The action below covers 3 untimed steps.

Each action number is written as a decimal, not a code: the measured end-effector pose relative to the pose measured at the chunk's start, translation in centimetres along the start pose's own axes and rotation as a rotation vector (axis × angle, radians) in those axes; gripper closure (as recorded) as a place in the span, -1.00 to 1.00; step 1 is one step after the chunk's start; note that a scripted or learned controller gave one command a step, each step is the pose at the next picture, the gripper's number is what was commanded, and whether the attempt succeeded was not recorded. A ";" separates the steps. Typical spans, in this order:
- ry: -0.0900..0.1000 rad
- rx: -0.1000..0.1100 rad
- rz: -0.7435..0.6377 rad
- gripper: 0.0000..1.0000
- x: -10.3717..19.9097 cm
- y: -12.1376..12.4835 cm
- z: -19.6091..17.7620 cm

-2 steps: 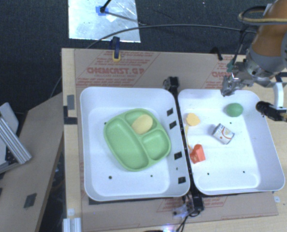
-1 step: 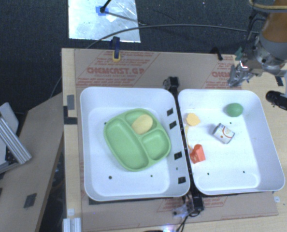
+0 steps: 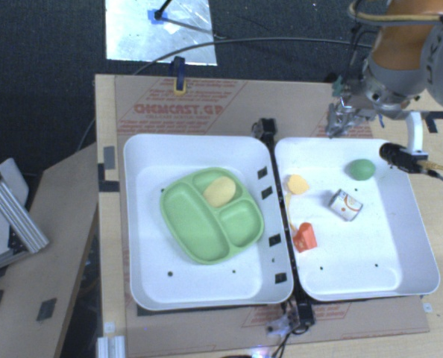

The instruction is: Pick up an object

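A: Where is the end effector (image 3: pixel 341 118) right now?

B: Above the far edge of the right bin (image 3: pixel 412 222), near its far-left corner, hanging off the grey arm (image 3: pixel 408 28) that comes in from the right. From this slant I cannot tell whether it is open or closed, and nothing shows in its grip.

A: What is there to pick?

B: Four things in the right bin. Nearest the end effector are the green ball (image 3: pixel 362 169), to its right and a little nearer, and the yellow piece (image 3: pixel 297 184) against the left wall. The small can (image 3: pixel 345 204) lies on its side in the middle, and the orange-red block (image 3: pixel 304 237) sits nearer still, just beside the left wall. The left bin (image 3: pixel 143 222) holds a green divided tray (image 3: pixel 199 233) with a yellow item (image 3: pixel 221 191) in it.

A: Which would you go for?

B: Probably the can. It stands apart from the walls and the other things, so there is room either side. I'd come straight down across its narrow width. The ball may roll away, and the two by the wall leave little clearance.
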<state>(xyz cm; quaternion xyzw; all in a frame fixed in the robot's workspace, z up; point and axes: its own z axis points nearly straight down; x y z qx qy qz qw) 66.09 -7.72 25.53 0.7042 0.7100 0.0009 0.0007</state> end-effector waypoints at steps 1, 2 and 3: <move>0.001 0.001 -0.002 1.00 5.9 -0.4 -0.4; 0.001 0.001 -0.001 1.00 11.6 -0.7 1.3; 0.001 0.001 0.000 1.00 16.2 -1.5 1.6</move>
